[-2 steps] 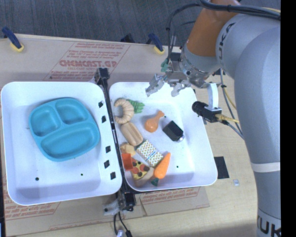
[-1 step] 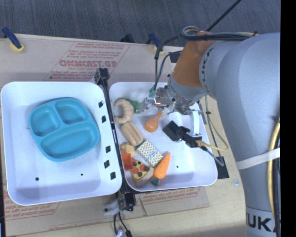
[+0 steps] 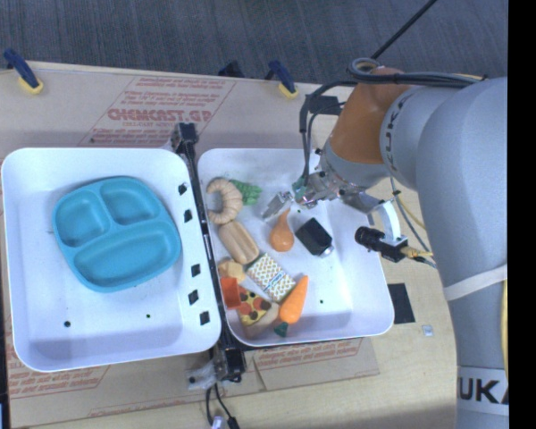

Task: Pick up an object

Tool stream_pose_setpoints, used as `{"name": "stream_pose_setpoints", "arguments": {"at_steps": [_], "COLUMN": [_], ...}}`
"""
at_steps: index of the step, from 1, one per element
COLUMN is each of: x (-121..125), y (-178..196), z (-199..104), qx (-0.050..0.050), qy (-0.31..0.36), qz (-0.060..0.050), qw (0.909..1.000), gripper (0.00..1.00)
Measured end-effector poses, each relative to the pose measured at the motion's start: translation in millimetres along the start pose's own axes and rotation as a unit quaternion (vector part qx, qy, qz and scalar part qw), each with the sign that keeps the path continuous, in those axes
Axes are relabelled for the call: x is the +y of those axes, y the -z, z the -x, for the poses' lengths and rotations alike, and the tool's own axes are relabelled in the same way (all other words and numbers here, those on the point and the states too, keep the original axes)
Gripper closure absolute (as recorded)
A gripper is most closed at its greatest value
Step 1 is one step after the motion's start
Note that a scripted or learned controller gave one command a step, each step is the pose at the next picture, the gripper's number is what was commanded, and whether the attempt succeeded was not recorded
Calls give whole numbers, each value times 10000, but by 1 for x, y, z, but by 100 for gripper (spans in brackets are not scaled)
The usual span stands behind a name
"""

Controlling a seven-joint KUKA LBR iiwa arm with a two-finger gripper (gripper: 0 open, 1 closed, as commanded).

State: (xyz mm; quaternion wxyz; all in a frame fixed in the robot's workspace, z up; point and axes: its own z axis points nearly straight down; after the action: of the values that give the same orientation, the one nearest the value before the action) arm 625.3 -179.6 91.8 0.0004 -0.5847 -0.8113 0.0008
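Note:
My gripper (image 3: pixel 286 206) hangs low over the back of the right bin (image 3: pixel 366 284), under the orange wrist band. Just below it lies a small orange pear-shaped toy (image 3: pixel 282 232), close to or touching the gripper's tip. To that toy's right rests a black block (image 3: pixel 314 237). To the left are a beige ring-shaped pastry (image 3: pixel 223 199), a green piece (image 3: pixel 247 189) and a tan bread roll (image 3: pixel 238 241). Nothing can be seen held in the gripper.
Toward the right bin's front lie a checkered box (image 3: pixel 270 275), a carrot (image 3: pixel 293 300) and a pizza slice (image 3: pixel 250 304). The left bin (image 3: pixel 27 320) holds a blue divided plate (image 3: pixel 116 232). A black divider (image 3: pixel 195 231) separates the bins. The arm covers the bench's right side.

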Motion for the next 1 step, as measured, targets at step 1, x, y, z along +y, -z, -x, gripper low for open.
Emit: {"name": "stream_pose_setpoints", "arguments": {"at_steps": [1], "x": [17], "y": [0], "z": [-39], "qx": [14], "qy": [375], "qz": [-10], "qw": [9993], "gripper": [0]}}
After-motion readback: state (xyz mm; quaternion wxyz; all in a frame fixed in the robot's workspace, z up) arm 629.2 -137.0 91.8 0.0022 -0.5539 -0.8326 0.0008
